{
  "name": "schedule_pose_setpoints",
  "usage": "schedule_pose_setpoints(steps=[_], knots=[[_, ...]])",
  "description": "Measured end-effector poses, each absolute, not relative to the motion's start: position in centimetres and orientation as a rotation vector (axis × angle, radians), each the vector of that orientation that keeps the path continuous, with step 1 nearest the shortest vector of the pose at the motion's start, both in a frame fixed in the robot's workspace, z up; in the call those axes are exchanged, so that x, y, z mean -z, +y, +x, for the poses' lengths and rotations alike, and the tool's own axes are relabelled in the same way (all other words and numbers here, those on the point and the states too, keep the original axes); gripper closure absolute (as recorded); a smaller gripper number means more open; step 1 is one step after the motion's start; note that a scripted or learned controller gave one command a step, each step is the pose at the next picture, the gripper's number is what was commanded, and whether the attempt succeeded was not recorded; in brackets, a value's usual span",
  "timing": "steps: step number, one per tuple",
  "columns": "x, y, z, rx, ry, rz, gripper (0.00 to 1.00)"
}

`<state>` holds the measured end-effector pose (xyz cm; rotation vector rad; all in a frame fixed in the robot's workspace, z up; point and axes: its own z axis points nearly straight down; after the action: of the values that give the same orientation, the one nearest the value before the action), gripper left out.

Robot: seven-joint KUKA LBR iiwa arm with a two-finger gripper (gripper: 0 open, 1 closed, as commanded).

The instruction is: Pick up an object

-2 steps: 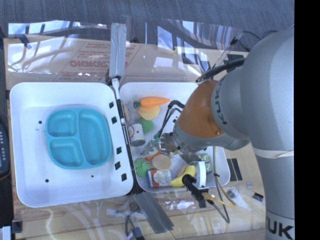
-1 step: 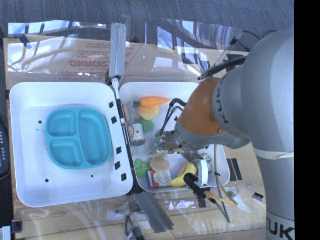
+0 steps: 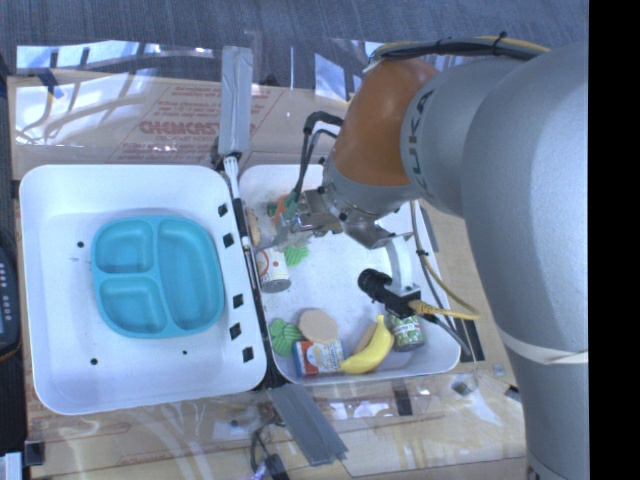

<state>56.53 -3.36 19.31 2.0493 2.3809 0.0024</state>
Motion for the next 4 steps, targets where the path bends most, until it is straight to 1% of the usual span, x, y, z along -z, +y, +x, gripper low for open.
schedule_pose_setpoints(steps=[1,2,3,4], knots=[[-21.0,-7.0,58.7,0.001,2.346,2.090,1.00],[-18.7,-9.4,62.9,0.004,2.248,2.198,1.00],[-18.8,-9.4,62.9,0.003,2.249,2.196,0.00],[-9.5,-13.4,58.7,0.011,2.200,2.255,0.00]])
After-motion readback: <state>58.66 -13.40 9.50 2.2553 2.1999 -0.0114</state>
